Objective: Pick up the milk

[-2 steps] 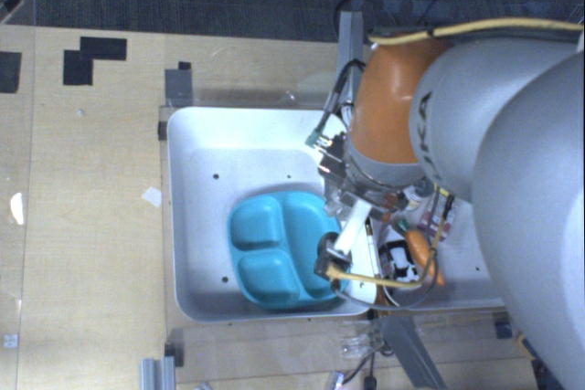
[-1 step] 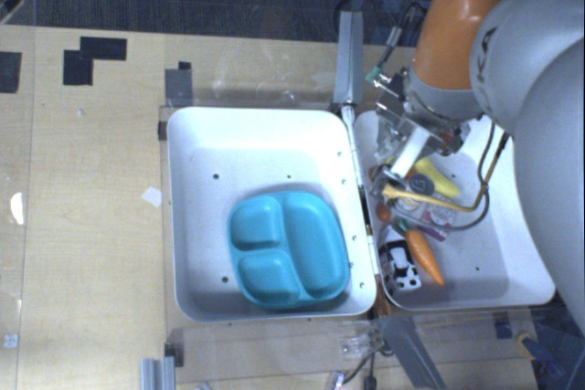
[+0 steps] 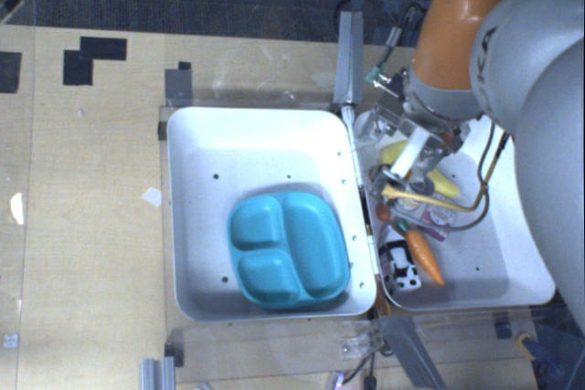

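Gripper (image 3: 409,167) low in the right bin (image 3: 494,288), milk (image 3: 399,267) not grasped.

Milk, a small black-and-white cow-print carton, sits at the right bin's near-left corner, just beside the carrot (image 3: 426,257), which touches its right side. From the gripper it lies toward the camera, with the carrot top and some clutter between. Carton's long axis: too small to tell. Grip state: cannot tell. A banana (image 3: 439,183) is close under the gripper. Blue tray (image 3: 288,247) is in the left bin.

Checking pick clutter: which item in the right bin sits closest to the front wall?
The black-and-white cow-patterned milk carton, in the right bin's front-left corner. The orange carrot lies just beside it; the yellow banana sits further back, under the tool.
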Robot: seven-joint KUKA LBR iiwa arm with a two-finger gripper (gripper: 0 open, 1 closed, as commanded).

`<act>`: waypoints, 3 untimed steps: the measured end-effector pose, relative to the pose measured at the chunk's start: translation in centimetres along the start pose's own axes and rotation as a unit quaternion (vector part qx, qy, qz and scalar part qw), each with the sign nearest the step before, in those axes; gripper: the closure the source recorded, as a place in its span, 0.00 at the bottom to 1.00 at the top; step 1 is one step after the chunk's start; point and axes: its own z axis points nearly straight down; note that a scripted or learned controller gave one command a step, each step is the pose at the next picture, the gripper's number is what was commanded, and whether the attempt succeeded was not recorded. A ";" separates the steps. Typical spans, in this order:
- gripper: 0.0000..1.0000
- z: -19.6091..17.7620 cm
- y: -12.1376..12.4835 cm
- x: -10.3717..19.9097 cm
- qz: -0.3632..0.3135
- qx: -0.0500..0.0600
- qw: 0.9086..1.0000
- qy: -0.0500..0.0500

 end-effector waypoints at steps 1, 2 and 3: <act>0.00 3.4 1.5 1.8 -0.016 0.001 1.000 -0.001; 0.00 8.1 4.0 3.2 0.084 0.001 0.996 0.000; 0.00 8.1 6.3 6.7 0.117 0.000 0.993 0.000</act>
